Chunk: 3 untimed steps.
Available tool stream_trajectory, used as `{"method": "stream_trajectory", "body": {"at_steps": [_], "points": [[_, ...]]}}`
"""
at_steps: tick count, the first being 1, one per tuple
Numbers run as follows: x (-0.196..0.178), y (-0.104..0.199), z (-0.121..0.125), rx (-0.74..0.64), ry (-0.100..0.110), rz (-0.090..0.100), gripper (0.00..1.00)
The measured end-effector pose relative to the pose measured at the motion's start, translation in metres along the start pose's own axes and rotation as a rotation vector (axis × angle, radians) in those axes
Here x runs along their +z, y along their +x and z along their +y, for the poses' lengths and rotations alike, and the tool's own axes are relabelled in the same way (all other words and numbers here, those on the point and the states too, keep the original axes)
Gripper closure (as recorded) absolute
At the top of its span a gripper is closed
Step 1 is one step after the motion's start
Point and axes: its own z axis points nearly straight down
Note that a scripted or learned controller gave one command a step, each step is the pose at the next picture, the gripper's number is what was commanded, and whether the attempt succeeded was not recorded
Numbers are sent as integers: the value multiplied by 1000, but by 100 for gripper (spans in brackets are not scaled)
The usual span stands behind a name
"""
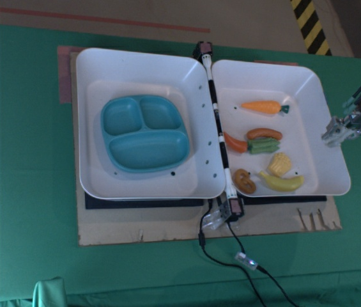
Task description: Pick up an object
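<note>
Left bin [87, 75] holds a teal divided plate [145, 133]. Right bin [308, 85] holds carrot [263, 107], banana [282, 183], sausage [264, 133], corn [280, 165]. Gripper [335, 137] sits above that bin's right rim, clear of the food, nothing in its grasp; finger spread can't be told.

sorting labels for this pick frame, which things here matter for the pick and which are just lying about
Job:
gripper
carrot
sausage
green beans
orange pepper
corn cob
banana
pretzel
right bin

Lying about:
left bin
teal divided plate
black cable
</note>
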Motion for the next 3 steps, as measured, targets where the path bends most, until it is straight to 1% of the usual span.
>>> {"method": "stream_trajectory", "body": {"at_steps": [1,2,3], "points": [[-2,9,0,-1,0,0,100],[5,0,-1,1,3,0,100],[-18,0,0,0,0,0,100]]}}
